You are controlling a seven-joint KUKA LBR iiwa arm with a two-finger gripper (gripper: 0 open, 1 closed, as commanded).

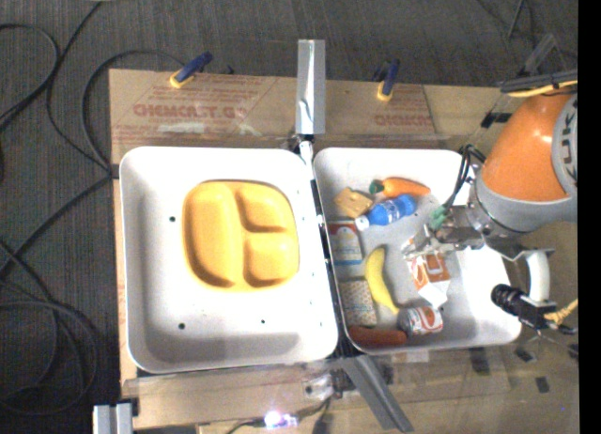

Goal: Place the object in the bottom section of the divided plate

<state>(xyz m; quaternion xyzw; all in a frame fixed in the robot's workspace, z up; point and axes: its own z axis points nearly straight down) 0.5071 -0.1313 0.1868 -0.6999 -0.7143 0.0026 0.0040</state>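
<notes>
One hot dog [378, 335], one banana [377, 278], one divided plate [242, 233], two bins [150, 319].

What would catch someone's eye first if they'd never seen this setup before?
Probably the yellow divided plate, bright in the middle of the left bin. Next, the jumble in the right bin: a banana, a carrot, a blue bottle and some packets. The arm's big orange band looms over that bin's right side, with the gripper down among the items.
</notes>
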